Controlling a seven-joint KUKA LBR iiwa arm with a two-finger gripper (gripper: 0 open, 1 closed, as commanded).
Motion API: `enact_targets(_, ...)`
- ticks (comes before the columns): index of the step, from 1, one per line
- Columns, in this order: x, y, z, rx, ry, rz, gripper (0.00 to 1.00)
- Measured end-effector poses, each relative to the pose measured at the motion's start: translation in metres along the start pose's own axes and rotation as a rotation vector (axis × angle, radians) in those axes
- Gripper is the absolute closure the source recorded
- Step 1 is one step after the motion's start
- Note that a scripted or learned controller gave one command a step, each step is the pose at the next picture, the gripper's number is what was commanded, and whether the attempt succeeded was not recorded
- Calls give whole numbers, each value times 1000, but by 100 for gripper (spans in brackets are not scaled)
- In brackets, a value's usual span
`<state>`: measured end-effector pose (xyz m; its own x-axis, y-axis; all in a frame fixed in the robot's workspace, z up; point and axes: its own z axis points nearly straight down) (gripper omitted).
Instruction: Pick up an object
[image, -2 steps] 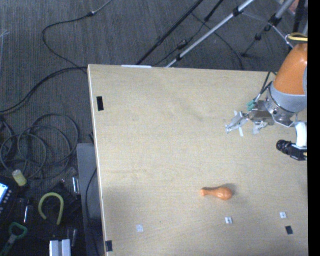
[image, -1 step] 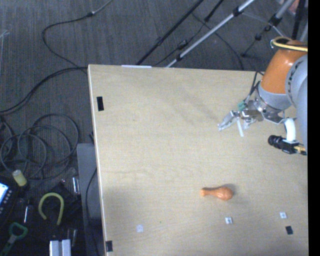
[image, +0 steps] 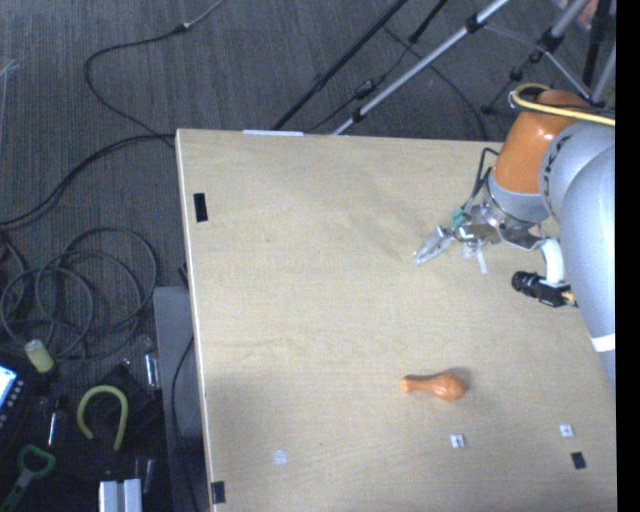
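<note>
A small orange pear-shaped object with a narrow neck (image: 436, 386) is lying on its side on the pale wooden table (image: 300, 330). Its rounded bulb is pointing right and its thin end left. It is resting alone toward the table's lower right part.

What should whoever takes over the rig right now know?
Tool: hangs over the upper right of the wooden board, nothing between its fingers.
Object: one small orange pear-shaped toy lies on its side lower down the board, well apart from the tool, thin end pointing left in the view.
Done: nothing picked up yet.
Left: bring the tool over the toy, lower, close on it, lift.
</note>
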<state>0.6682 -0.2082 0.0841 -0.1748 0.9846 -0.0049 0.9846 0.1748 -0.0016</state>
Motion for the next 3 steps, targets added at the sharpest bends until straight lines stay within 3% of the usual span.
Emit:
enact_targets(1, 52, 9, -6, -1, 3, -137, 0)
enact_targets(2, 52, 10, -15, -1, 1, -137, 100)
enact_targets(3, -17, -3, -132, -3, 0, -251, 100)
